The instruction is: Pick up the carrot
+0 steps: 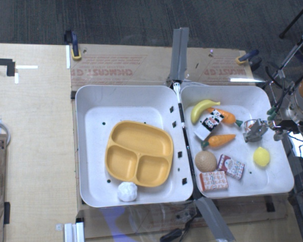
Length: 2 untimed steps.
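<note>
orange carrot [221,140], green stem end, lying flat

Glossy yellow plastic tray [139,153] in smooth white bin [91,150]; matt orange carrot [221,140].

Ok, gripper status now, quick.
Gripper: low over the right bin, right of the carrot, holding nothing visible; open or shut cannot be told.

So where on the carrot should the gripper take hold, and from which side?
Grip the carrot across its thick middle, coming straight down. It lies flat, pointing right, green end lower left. Its long sides look free, though the black-and-white packet sits close above and the brown ball just below the green end. The gripper is to its right.
</note>
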Each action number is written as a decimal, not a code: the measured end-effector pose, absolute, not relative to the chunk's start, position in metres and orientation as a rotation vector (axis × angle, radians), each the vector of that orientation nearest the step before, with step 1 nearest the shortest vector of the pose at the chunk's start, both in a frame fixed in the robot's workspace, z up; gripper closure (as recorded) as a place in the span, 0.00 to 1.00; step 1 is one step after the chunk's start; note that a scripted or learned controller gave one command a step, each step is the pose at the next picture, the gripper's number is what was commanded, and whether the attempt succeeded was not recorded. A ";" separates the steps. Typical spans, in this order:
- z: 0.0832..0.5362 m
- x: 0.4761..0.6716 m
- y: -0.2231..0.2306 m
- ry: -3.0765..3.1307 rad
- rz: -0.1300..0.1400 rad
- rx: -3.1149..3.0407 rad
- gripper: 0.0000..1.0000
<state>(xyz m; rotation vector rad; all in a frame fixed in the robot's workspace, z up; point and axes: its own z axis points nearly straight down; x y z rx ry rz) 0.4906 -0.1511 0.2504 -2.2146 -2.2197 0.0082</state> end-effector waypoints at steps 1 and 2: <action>0.218 0.509 -0.178 -2.333 0.006 -2.095 0.00; 0.113 0.570 -0.136 -2.483 -0.003 -1.932 0.00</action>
